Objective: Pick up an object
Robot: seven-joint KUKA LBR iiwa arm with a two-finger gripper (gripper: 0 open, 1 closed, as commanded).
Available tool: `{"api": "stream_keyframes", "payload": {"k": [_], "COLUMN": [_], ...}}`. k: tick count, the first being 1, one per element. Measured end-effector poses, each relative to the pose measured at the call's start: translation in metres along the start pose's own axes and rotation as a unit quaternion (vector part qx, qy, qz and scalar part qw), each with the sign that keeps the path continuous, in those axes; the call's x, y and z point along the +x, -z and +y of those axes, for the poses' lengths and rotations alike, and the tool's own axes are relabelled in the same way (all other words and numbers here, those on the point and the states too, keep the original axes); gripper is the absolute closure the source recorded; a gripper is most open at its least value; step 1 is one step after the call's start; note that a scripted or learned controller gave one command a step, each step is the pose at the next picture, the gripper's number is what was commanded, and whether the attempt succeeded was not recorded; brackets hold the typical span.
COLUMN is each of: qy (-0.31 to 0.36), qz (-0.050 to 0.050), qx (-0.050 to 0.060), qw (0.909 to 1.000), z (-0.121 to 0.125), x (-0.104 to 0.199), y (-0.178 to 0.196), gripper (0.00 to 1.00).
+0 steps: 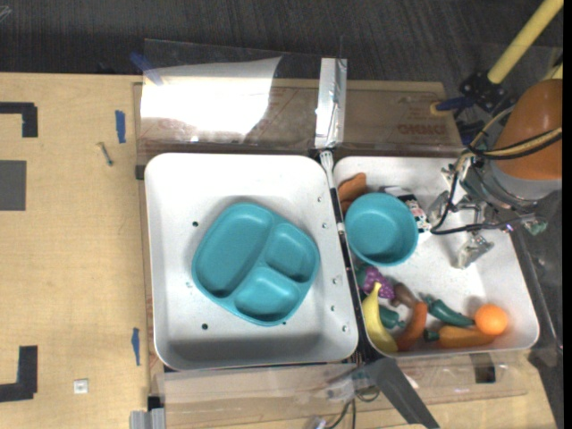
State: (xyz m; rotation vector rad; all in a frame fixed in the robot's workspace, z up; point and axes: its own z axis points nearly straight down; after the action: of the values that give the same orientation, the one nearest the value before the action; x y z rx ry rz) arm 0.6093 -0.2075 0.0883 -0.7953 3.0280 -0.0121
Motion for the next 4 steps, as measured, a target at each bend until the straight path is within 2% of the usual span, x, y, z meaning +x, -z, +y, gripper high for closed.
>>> {"api": "stream_keyframes", "payload": {"k": [1,2,3,4], "qy": [-0.019,-0.039,0.105,0.010], "qz": [0.001,0.001,-0.002,-0.001], "qx": [0.008,0.001,0.001,-0.003], "qw": [0.9998,0.9992,0.9945,0.9999], "z": [0.015,0.043,0.039,-0.013], "x": [0.010,0.061,0.105,0.003], "y": [0.002,0.002,0.002,0.004], "gripper": [0.00,0.00,0.00,0.00]}}
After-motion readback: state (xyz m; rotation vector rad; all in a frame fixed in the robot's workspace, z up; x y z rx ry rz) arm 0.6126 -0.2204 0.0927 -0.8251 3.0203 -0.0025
